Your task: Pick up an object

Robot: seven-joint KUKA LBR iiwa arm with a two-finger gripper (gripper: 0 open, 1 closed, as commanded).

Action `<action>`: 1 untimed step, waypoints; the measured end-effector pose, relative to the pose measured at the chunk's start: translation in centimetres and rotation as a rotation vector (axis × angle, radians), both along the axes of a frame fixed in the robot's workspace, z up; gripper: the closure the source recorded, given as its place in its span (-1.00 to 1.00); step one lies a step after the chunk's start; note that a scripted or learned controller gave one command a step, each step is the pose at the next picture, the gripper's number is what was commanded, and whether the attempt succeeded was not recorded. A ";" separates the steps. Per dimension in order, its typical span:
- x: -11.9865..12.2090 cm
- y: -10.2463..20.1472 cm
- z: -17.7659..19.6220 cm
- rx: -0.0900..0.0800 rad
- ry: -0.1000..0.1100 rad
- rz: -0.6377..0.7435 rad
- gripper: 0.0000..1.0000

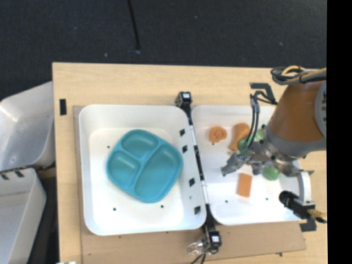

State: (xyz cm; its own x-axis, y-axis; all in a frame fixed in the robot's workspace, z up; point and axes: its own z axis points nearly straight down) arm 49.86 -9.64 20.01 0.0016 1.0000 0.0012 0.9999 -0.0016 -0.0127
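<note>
Pincer: gripper (234, 166) hangs low over the right bin (220, 210), reaching in from the right; whether it is released or clenched cannot be told, and nothing is seen grasped.
Nearest candidate: orange block (245, 185), lying on the bin floor just beside the gripper, toward the near edge and slightly to the right.
Long axis: the block runs roughly near-to-far, a little tilted.
Beside it: green piece (270, 173), partly under the wrist.
Farther: orange round piece (218, 135) and orange lump (240, 132), toward the far wall.
Judgement: a short shift nearward would likely centre on the block.
Left bin (88, 202): teal divided plate (144, 165), well apart.
</note>
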 end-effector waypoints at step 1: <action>0.3 0.0 0.6 -0.001 -0.014 0.003 -1.00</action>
